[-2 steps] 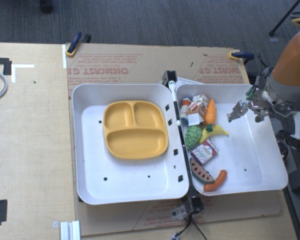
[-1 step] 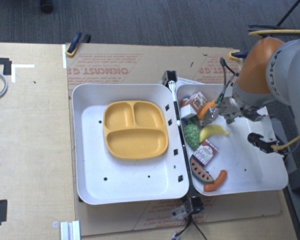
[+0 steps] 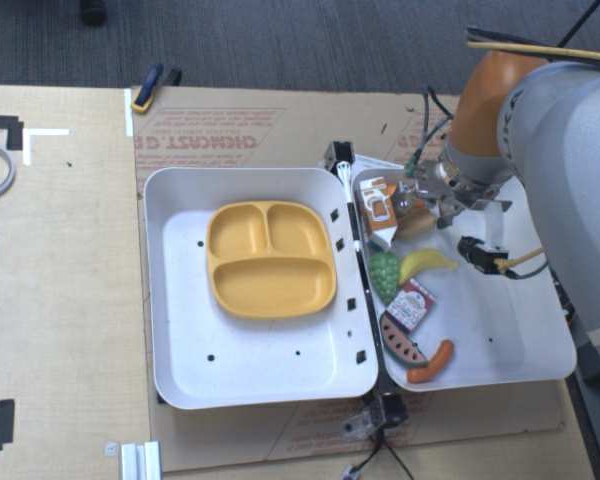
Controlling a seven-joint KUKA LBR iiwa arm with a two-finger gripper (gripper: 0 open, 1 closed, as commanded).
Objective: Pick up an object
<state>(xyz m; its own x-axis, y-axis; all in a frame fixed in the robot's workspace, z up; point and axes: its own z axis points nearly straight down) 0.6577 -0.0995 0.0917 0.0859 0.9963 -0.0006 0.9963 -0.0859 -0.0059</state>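
Note:
The right bin (image 3: 520, 338) holds several toy foods along its left side. An orange and white carton (image 3: 378, 208) lies at the far left corner, with a brown piece (image 3: 417, 226) beside it. Below them lie green grapes (image 3: 383, 272), a yellow banana (image 3: 428, 261), a small red box (image 3: 410, 306), a watermelon slice (image 3: 400, 340) and an orange sausage (image 3: 432, 361). My gripper (image 3: 421, 201) is low in the bin's far left part, just right of the carton and above the brown piece. The wrist hides what is under it.
A yellow divided plate (image 3: 272, 258) lies in the left bin (image 3: 180, 348). The grey arm with its orange band (image 3: 490, 93) covers the right bin's far right side. A black cable plug (image 3: 480, 253) hangs over the bin's middle.

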